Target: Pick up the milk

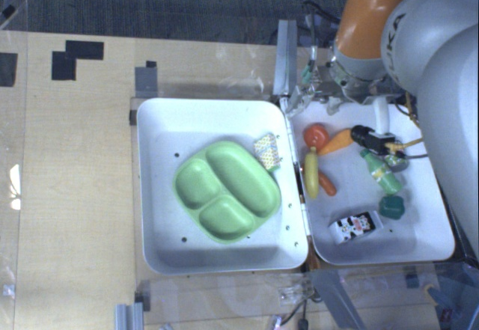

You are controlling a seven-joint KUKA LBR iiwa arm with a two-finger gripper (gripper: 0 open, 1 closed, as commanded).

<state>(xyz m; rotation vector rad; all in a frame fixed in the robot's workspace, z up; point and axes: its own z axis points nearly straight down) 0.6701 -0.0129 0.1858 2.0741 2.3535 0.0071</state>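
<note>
Milk carton (354,227), black-and-white, lies ungrasped at lower centre of right bin (441,242), below the green bottle (383,173); gripper (323,89) hovers at the bin's upper-left edge, grip state indeterminable; pick not yet begun.

One fixed camera looks down aslant on both white bins (150,246); arm (441,59) enters from right.

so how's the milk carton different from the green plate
The milk carton is small, white with dark print, boxy, lying in the right bin. The green plate is far larger, plain green, flat with three compartments, in the left bin. Both rest untouched on bin floors.
</note>
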